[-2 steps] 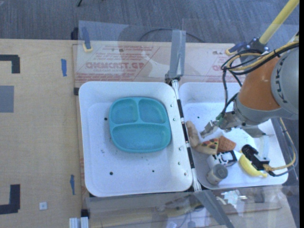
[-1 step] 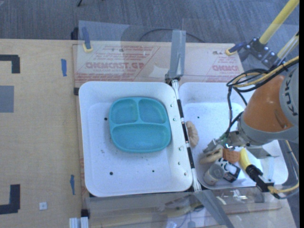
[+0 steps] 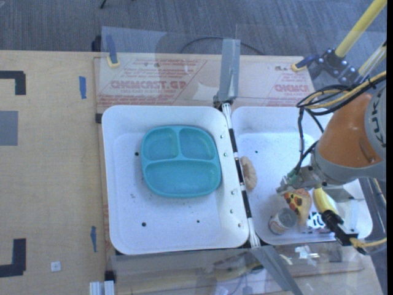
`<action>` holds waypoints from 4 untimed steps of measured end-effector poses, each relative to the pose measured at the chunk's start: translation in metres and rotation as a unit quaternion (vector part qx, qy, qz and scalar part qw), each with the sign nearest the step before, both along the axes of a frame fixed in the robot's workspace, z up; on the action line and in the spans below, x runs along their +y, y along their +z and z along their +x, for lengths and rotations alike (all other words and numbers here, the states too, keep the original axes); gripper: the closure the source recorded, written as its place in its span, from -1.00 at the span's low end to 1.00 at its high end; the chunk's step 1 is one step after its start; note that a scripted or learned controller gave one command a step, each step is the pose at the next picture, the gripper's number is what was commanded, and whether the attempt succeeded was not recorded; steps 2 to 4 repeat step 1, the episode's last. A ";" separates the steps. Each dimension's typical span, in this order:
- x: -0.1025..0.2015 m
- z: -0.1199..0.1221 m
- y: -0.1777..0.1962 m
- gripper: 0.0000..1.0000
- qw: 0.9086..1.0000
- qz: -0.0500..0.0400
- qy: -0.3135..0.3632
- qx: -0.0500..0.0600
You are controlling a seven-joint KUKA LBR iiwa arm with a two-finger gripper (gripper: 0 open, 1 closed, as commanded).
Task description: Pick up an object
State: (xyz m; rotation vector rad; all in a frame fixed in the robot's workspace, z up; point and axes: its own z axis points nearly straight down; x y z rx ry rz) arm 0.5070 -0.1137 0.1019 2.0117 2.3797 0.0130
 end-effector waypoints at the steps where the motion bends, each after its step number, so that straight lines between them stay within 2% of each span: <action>1: 0.063 0.030 0.082 1.00 0.992 0.006 -0.125 0.012; 4: 0.063 0.030 0.082 1.00 0.992 0.006 -0.125 0.012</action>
